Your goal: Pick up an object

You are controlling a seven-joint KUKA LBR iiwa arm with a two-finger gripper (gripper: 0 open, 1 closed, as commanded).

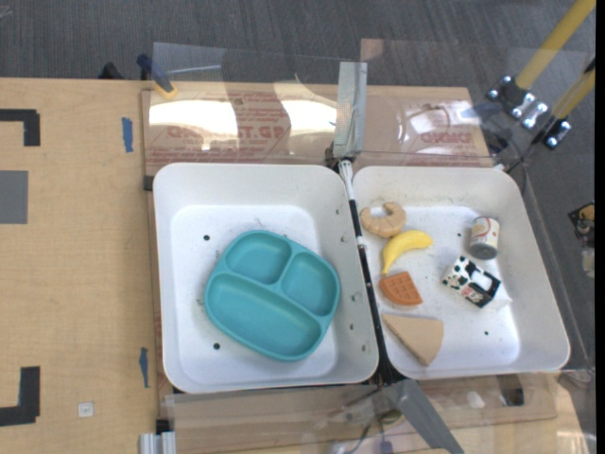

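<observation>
Nothing's picked yet. I'd go for the banana (406, 248) in the right bin (539, 282); it sits clear of the donut (384, 218) and waffle (401, 288). Fingers' state: can't tell.

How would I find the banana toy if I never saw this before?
Look in the right white bin, near its left wall beside the divider. The banana lies just below the tan donut and above the orange waffle. It is the only bright yellow, curved thing there.
</observation>
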